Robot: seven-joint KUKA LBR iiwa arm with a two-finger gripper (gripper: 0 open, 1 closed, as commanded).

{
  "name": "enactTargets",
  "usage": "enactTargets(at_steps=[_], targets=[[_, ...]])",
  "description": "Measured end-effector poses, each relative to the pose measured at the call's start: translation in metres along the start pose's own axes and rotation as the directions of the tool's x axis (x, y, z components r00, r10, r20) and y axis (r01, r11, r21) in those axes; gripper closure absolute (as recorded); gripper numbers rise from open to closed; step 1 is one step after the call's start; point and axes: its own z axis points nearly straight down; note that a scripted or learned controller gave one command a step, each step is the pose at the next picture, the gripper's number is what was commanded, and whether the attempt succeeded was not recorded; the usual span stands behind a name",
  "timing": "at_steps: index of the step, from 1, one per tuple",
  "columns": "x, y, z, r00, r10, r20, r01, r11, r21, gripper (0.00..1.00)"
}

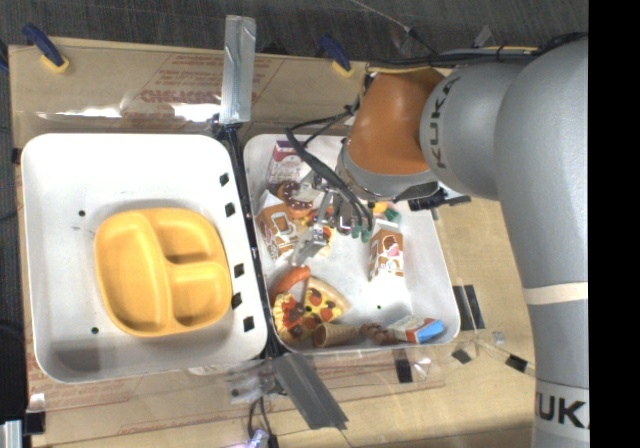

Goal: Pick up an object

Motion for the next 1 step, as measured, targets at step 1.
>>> enactTargets(at_steps=[1], targets=[[-0.0025,-0.0053,-0.0125,1.0,-0.002,0.007,0.002,1.0,0.011,1.0]])
